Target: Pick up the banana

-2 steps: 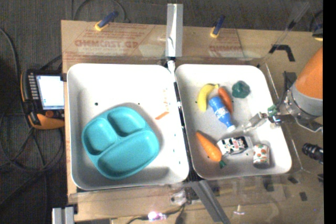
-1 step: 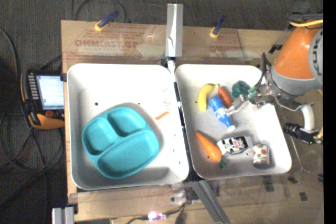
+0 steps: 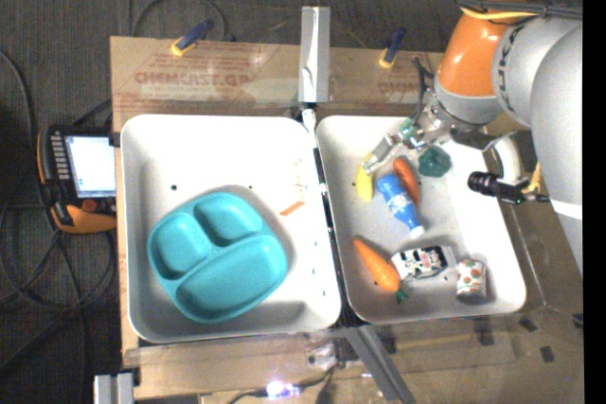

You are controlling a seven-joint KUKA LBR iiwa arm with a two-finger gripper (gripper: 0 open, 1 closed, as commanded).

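While the banana (image 3: 364, 184) lies at the right bin's (image 3: 511, 298) far left, touching a blue bottle (image 3: 400, 201), I see my tool (image 3: 396, 147) just above it; whether it's clenched, I cannot tell.

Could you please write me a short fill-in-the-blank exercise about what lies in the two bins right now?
1. The blue divided plate lies in the ____ bin.
2. The banana is ____ in colour.
3. The blue bottle lies between the banana and a ____.
4. The hand hangs over the ____ bin.

Missing words: left; yellow; carrot; right
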